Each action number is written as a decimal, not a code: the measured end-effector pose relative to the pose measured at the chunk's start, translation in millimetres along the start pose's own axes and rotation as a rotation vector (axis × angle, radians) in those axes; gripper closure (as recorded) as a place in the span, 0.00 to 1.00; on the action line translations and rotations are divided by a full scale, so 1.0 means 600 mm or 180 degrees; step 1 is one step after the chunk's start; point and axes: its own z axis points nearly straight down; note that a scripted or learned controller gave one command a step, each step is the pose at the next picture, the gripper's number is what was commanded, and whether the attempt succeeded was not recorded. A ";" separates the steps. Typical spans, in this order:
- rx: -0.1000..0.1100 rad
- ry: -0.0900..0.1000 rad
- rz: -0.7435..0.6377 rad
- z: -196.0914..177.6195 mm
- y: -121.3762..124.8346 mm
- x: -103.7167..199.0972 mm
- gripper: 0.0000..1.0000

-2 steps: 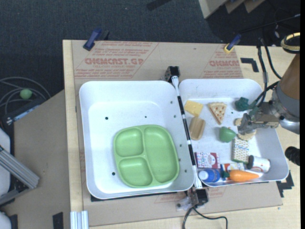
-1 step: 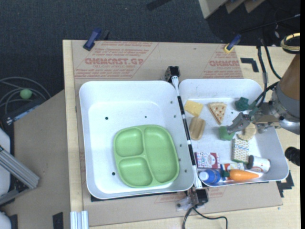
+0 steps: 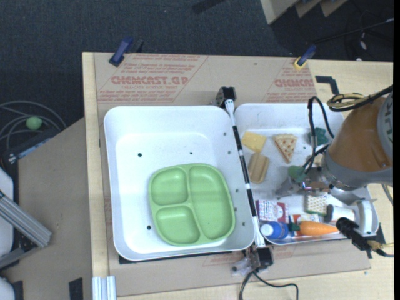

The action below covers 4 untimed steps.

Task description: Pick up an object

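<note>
The right bin (image 3: 275,112) holds several toy foods. A yellow cheese piece (image 3: 253,141) and a tan wedge with red dots (image 3: 285,146) lie at the back. A tan bun (image 3: 258,167) lies beside the divider. At the front are a red and white carton (image 3: 271,210), a blue-capped bottle (image 3: 274,231), an orange carrot (image 3: 317,229) and a pale waffle square (image 3: 316,202). My gripper (image 3: 296,181) hangs low over the bin's middle, between the bun and the waffle square, below the arm's orange band (image 3: 365,139). Nothing shows between its fingers.
The left bin (image 3: 125,167) carries a green divided plate (image 3: 190,203). A black rail (image 3: 240,161) runs between the bins. Cables (image 3: 315,114) loop off the arm over the right bin's back edge. Blue and yellow clips (image 3: 122,50) hold the cardboard base.
</note>
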 end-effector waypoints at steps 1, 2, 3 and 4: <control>0.0012 0.0004 -0.0003 0.016 0.074 0.015 0.00; 0.0006 -0.0003 -0.0001 0.016 0.156 0.020 0.00; -0.0008 -0.0025 0.0018 0.013 0.110 0.033 0.00; -0.0006 -0.0008 0.0003 -0.003 0.111 0.039 1.00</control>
